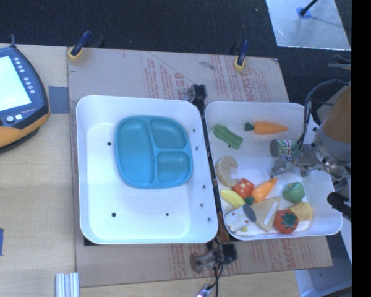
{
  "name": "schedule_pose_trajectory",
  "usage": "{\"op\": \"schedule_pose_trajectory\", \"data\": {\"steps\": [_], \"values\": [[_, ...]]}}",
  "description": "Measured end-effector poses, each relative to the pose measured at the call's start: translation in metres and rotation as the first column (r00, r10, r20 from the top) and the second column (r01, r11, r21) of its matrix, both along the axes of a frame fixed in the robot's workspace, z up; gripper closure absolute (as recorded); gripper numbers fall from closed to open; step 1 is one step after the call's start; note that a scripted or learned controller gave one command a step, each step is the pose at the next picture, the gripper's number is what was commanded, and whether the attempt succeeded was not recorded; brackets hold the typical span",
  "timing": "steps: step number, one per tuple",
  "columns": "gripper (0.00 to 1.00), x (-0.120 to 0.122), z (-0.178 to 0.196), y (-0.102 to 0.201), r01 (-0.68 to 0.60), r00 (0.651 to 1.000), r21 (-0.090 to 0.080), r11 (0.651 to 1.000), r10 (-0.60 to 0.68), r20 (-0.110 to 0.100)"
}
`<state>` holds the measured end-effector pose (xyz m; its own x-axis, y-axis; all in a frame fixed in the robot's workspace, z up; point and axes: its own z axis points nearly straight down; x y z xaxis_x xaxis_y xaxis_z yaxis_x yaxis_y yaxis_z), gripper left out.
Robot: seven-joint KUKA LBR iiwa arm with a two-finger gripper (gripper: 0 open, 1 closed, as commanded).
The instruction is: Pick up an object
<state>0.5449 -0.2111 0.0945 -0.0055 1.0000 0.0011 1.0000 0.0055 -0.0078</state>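
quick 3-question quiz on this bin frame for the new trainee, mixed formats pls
1. True or false: the blue divided plate lies in the left bin.
2. Multiple choice: which item lies nearest the far wall of the right bin? A) the tomato B) the carrot C) the banana
3. Fill in: the gripper hangs over the ____ bin.

Key
1. True. It is the only thing in that bin.
2. B. The tomato and banana lie toward the near end.
3. Right. It sits at that bin's right side, near the small can.
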Motion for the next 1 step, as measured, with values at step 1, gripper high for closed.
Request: {"op": "schedule_pose_trajectory", "data": {"steps": [1], "values": [[0.0,0.0249,-0.0026,-0.0009,-0.001,1.0,-0.002,1.0,0.001,0.005]]}}
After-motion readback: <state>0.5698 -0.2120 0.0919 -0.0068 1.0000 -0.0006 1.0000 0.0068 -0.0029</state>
